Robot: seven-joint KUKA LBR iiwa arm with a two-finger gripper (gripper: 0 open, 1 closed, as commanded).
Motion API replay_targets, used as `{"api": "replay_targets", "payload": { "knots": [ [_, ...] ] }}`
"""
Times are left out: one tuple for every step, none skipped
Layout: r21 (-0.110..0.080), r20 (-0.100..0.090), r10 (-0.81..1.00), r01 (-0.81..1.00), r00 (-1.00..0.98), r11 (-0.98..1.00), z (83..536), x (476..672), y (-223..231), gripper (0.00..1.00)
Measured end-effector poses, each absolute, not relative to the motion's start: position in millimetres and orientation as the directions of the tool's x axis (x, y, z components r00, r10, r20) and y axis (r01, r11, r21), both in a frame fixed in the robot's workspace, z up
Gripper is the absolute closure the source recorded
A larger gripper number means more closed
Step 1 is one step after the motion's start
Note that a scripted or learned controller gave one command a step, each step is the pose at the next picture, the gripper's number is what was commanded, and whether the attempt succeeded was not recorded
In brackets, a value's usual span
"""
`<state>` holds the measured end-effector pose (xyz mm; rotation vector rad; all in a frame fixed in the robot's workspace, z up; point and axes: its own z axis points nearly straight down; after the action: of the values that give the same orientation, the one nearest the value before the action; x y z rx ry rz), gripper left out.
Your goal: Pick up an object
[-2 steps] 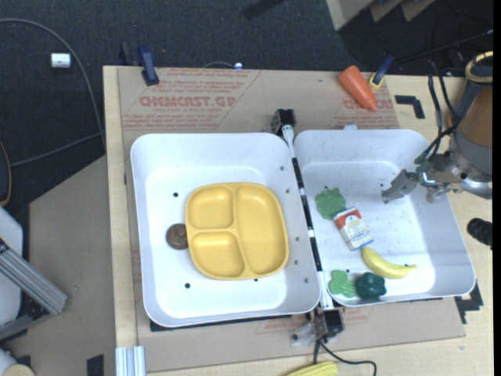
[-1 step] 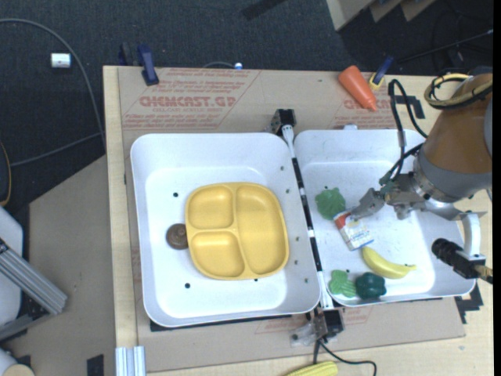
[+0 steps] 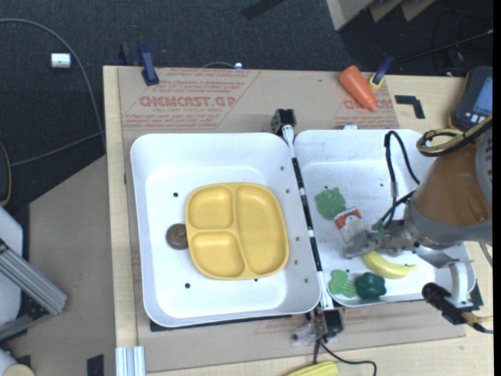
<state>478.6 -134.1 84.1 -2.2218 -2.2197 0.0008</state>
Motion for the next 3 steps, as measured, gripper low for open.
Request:
{"api": "replay_targets", "payload": {
  "knots": [
    [0.001,0.0,1.0,1.0,0.001,-0.001,94,479.4,-134,1.0],
    [0.002,0.001,1.0,1.0,-0.002,0.002,185,512.6,-58,1.0],
    [0.0,0.0,1.0,1.0,-0.001,0.001,184,511.9,-59,0.0]
  ]
}}
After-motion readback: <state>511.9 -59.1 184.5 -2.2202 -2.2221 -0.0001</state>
